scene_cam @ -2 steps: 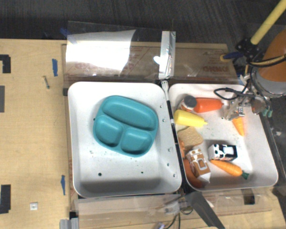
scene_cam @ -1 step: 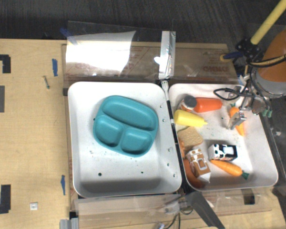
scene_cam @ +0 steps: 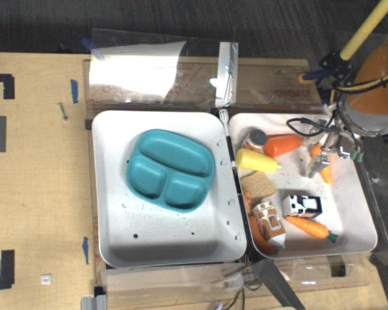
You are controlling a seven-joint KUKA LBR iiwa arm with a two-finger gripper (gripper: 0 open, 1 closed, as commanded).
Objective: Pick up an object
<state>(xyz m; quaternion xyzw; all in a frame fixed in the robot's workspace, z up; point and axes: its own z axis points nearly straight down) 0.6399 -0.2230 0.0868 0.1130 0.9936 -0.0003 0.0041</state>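
Objects crowd the right bin [scene_cam: 365,199]; jaws [scene_cam: 320,163] above them, state unclear.

robot lab: taped cardboard bench [scene_cam: 32,173], two white bins [scene_cam: 110,173].

Tray [scene_cam: 170,168]: teal. Bins [scene_cam: 110,192]: white. Bottle [scene_cam: 257,162]: yellow. Carrot [scene_cam: 308,227]: orange, green tip. Cow toy [scene_cam: 302,205]: black-and-white patches. Carton [scene_cam: 269,221]: brown and white. Desk [scene_cam: 32,173]: tan, black marks, blue tape.
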